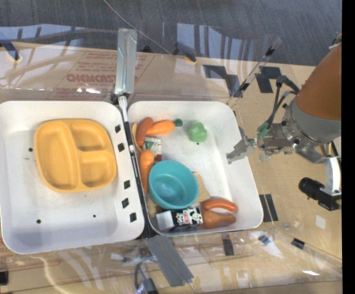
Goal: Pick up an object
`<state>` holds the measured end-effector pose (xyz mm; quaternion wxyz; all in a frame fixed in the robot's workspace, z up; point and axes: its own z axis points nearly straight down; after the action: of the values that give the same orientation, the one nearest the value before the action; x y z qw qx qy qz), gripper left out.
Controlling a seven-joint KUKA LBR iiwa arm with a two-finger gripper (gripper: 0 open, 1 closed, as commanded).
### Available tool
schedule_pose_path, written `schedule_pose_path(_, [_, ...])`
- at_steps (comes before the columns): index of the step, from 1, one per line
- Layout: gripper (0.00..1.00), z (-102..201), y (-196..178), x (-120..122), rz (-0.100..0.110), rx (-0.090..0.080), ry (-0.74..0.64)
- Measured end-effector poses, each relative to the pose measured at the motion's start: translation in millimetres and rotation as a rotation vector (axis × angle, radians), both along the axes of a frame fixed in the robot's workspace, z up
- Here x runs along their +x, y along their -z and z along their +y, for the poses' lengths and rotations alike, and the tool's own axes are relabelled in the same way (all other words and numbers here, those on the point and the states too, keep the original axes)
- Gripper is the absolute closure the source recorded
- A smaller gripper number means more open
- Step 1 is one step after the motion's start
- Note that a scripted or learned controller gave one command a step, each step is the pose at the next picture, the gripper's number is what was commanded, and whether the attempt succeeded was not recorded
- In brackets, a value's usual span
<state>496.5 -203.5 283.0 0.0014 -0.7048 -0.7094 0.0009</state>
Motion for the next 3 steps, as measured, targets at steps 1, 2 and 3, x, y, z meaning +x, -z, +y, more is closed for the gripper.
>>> schedule_pose_path(1, [0.0, -7, 188, -18, -0.007, -0.001, 0.023])
schedule_pose_path(2, [1.0, -7, 178, -16, -0.009, 0.0, 0.018])
schedule_pose_path(3, [1.0, 58, 58, 14, -0.003, 0.0, 0.551])
